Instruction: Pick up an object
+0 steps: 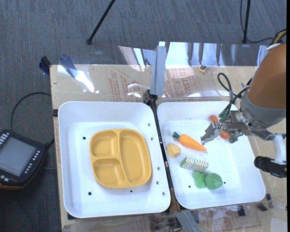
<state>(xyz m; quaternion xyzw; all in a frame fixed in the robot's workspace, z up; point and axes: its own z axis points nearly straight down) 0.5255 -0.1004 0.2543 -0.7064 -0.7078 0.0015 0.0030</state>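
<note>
Hovering open-fingered, the gripper (221,133) holds nothing — one toy carrot (192,141) at its nine o'clock, one corn cob (195,165) at seven, one yellow divided plate (120,157) in the left bin (67,124).

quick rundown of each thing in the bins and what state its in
yellow divided plate: flat in the left bin, compartments bare
carrot: lying on its side in the right bin, beside the gripper
corn cob: lying flat
green toy: resting near the front wall
pale round piece: lying flat
gripper: low over the right bin, holding nothing visible
</note>
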